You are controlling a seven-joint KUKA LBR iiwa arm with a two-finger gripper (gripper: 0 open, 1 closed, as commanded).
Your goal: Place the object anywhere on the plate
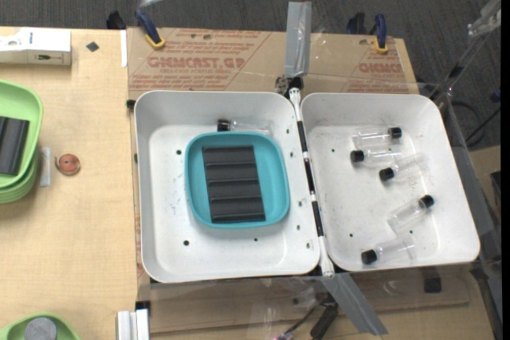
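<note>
Claw opening: cannot tell. Capped vials (374, 142) lie slantwise in right bin (339, 203), arm's entry side; teal plate (196, 179) beyond, in left bin (163, 251).

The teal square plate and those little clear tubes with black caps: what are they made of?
The teal square plate looks like moulded plastic, smooth with a soft sheen on its rounded rim. The little clear tubes with black caps seem glass or clear plastic; the white bin shows through them, and which of the two is unclear.

Glossy teal plastic plate (237, 179), clear plastic vials (374, 141), smooth white bins (159, 251), matt cardboard (199, 60).
</note>
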